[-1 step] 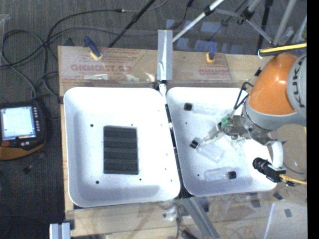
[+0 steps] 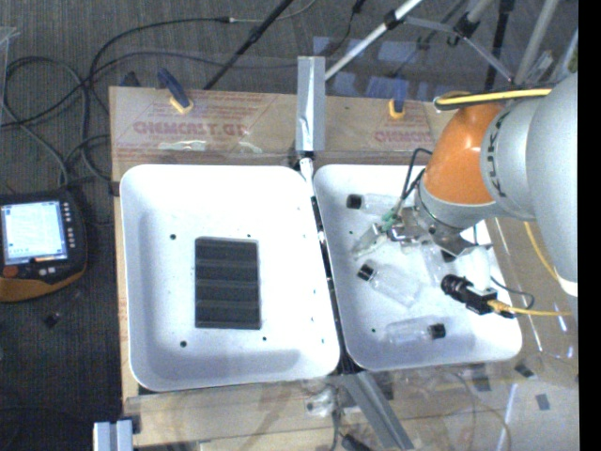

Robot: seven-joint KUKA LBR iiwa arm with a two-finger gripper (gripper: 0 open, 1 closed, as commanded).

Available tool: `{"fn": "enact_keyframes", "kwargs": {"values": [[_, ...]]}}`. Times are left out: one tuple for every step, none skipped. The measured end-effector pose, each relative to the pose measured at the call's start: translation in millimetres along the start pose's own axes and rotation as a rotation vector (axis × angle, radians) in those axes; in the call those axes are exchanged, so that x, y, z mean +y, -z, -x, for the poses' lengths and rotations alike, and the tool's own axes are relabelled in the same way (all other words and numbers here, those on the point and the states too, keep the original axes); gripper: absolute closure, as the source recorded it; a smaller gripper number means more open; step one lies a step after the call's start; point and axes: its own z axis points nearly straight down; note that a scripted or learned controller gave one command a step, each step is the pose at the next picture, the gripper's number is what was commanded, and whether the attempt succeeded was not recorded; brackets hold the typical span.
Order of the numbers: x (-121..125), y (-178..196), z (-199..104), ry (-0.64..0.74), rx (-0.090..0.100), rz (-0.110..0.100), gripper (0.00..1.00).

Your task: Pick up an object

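My arm [image 2: 526, 158]: it comes in from the right, grey with the orange band, and hangs over the upper right part of the right bin.
My pincer [image 2: 402, 228]: it sits low over the right bin, just below the orange band; the view is too cluttered here to make out its tips, so I cannot tell how it stands, and I see nothing clearly caught in it.
Right bin [image 2: 488, 346]: white and shallow, it holds several clear plastic bottles with dark caps.
Bottle by my pincer [image 2: 369, 241]: a clear bottle lies tilted just to the left of my pincer, perhaps touching it, though the blur leaves that unsure.
Middle bottle [image 2: 387, 282]: it lies on the bin floor below my pincer, dark cap toward the left.
Front bottle [image 2: 413, 331]: it lies near the bin's front wall, dark cap at its right end, well apart from my pincer.
Small dark cap [image 2: 354, 201]: near the back left of the right bin.
Left bin [image 2: 150, 205]: white, beside the right bin, with a black ribbed block [image 2: 226, 283] lying flat at its middle.
Table [image 2: 197, 125]: brown board under both bins.
Handheld screen [image 2: 38, 238]: on the floor to the left of the table.
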Motion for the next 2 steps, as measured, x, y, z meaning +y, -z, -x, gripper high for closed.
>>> {"fn": "enact_keyframes", "kwargs": {"values": [[1.3,10.3,-0.7,0.0,0.001,0.003,1.0],[1.2,10.2,-0.7,0.0,0.001,0.003,0.0]]}}
